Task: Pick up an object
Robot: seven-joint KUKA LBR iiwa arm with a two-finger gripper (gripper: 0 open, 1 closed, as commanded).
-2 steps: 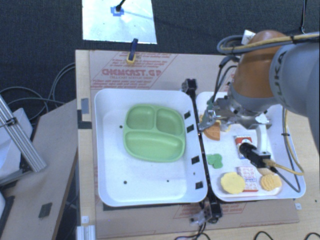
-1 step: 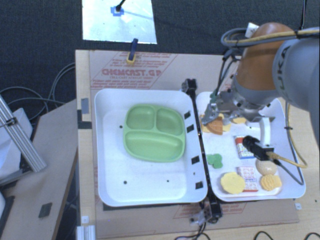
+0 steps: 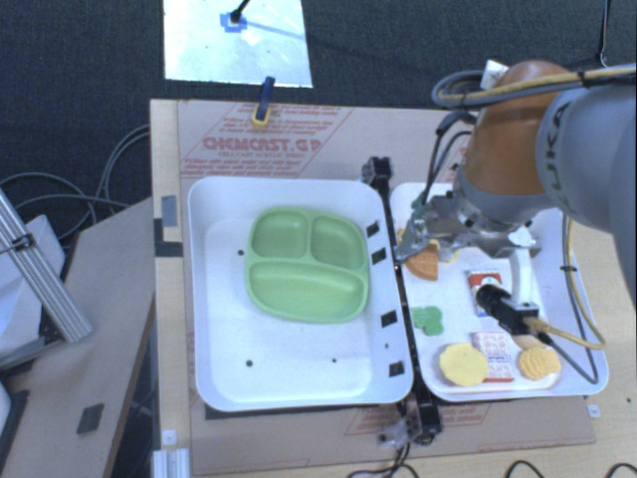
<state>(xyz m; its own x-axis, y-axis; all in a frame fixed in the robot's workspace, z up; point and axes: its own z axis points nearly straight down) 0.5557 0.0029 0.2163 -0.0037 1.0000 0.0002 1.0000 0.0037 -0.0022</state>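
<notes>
At the six o'clock end of the right bin [image 3: 582,371] lie a round yellow piece [image 3: 463,363], a red-and-white packet [image 3: 494,355] touching it, and a waffle-like yellow disc [image 3: 538,362] at its three o'clock. Just beyond them sits a small green piece [image 3: 428,319] by the divider between the bins. Farther up, an orange wedge [image 3: 424,265] lies right under the hand [image 3: 420,235], which hangs low over it; how far the hand is open cannot be told, nor whether it grips anything. In the left bin [image 3: 214,366] at nine o'clock rests a green divided plate [image 3: 307,265]. The grey arm [image 3: 587,147] crosses at two o'clock.
</notes>
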